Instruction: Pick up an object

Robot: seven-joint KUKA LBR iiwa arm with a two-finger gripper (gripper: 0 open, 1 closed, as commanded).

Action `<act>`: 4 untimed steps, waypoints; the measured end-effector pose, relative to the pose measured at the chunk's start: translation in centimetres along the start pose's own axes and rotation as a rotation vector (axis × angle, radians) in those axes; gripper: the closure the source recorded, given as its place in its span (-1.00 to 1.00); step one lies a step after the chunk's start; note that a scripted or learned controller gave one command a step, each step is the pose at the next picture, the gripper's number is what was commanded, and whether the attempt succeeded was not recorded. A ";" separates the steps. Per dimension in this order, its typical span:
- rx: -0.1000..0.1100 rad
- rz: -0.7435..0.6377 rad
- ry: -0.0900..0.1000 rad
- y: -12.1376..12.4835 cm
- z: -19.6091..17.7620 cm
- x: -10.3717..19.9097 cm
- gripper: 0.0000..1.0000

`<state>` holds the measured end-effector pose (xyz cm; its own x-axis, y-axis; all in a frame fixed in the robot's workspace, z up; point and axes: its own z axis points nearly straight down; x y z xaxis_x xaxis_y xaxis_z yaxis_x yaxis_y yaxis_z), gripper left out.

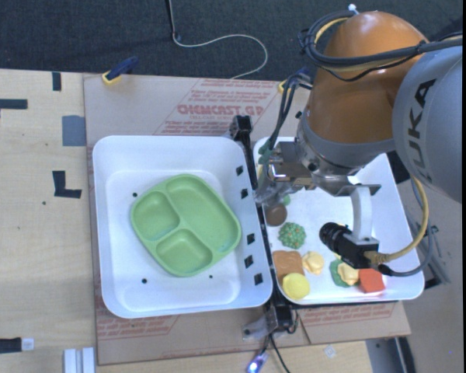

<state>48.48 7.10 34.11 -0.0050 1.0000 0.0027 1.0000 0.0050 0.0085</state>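
Bench (pixel 31 208), overhead: green tray (pixel 185 224) alone in left bin (pixel 109 162); toy food grouped along near edge of right bin (pixel 392 200), within reach; gripper (pixel 276 200) low over brown piece (pixel 276 215), finger opening and any hold: cannot tell

The smooth green plastic divided tray (pixel 185 224) is looking matt; the glossy white plastic bins (pixel 109 208) are gleaming over brown cardboard sheeting (pixel 210 107).

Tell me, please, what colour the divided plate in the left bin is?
Light green; the plate shows clearly in the camera view.
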 end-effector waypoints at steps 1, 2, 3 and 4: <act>0.009 0.001 -0.003 -0.1 -2.0 2.4 1.00; 0.010 0.000 -0.003 3.6 -0.3 7.8 1.00; 0.018 0.011 -0.006 -0.4 4.5 1.3 1.00; -0.010 0.006 -0.001 0.1 -12.0 -2.2 1.00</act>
<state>48.48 4.88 46.12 0.0011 1.0000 0.0021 0.9998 -0.0011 0.0186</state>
